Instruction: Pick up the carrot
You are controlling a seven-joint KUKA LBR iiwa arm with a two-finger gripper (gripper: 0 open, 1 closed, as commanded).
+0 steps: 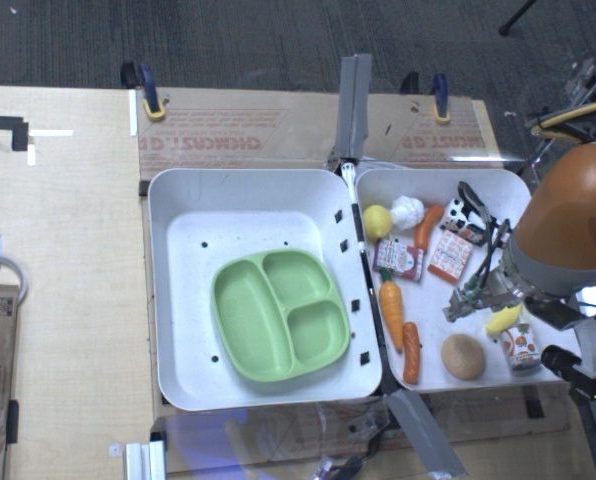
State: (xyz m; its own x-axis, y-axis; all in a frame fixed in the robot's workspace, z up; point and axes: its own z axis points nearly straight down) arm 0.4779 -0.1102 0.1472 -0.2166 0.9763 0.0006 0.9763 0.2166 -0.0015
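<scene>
My pincer (pixel 465 303) hangs low in the right bin (pixel 508 183), over bare floor between the red-and-white packets (pixel 450 256) and the brown round thing (pixel 463 356). I cannot tell how it is set. Nothing shows in its grip, so I judge I am at the approach. The carrot (pixel 390 309) lies well to the side, along the bin's wall nearest the divided green plate (pixel 280 314), with a red sausage-like piece (pixel 411 353) touching its lower end. Next I must travel across to it, line up across its width, and descend without catching the neighbour.
</scene>
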